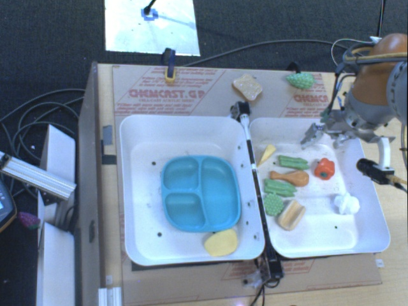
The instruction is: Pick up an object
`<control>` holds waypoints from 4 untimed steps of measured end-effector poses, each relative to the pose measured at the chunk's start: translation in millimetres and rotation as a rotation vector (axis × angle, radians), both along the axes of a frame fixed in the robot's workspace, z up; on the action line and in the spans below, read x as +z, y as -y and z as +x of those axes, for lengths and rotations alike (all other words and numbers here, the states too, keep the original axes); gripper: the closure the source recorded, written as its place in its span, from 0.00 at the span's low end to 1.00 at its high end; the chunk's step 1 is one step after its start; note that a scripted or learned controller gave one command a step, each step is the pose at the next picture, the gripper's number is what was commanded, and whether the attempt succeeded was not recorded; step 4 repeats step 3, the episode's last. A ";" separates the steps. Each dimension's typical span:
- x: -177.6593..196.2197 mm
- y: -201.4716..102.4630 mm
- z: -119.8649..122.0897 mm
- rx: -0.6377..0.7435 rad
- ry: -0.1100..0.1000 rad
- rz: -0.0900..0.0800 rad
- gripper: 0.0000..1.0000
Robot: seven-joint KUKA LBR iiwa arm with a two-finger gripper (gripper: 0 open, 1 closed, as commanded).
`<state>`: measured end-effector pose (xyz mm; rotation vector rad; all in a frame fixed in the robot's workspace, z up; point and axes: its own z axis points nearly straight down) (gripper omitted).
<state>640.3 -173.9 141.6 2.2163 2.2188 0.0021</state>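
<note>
**A:** Over the far edge of the right white plastic bin (373, 231), the grey arm with its orange band (376, 81) reaches in from the right, and the two-finger gripper (325, 134) hangs low above the bin's far left corner. The metal fingers (312, 134) are splayed apart with nothing between them.

**B:** So nothing is picked. What lies under it?

**A:** Plenty of toy food. Just near of the gripper there is a flat green bean-pod piece (292, 162), and to its right a red-orange pepper with a green stalk (324, 168). Left of the pod, against the bin wall, sits a pale yellow wedge (266, 153).

**B:** And nearer to us?

**A:** A brown drumstick shape (290, 177) lies across the middle, a second green pod (279, 187) just near of it, then a knobbly green round piece (273, 203) touching a tan bread-roll piece (292, 215). Off to the right a small white lump (347, 203) sits apart.

**B:** The left white bin (137, 234)?

**A:** It holds a light blue divided plastic plate (201, 193), with a soft yellow piece (221, 242) touching its near edge.

**B:** Anything outside the bins?

**A:** On the cardboard sheet (191, 94) beyond them, a tan bread slice (247, 87) and a bumpy green piece (300, 80) lie well apart from each other.
</note>
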 end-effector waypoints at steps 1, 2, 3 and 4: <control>-21.4 28.3 -13.1 0.000 -0.003 0.001 0.00; -57.6 32.6 -40.5 0.000 -0.004 0.003 0.00; -45.8 32.9 -38.9 0.000 0.000 0.001 1.00; -45.8 32.9 -38.9 0.000 0.000 0.001 1.00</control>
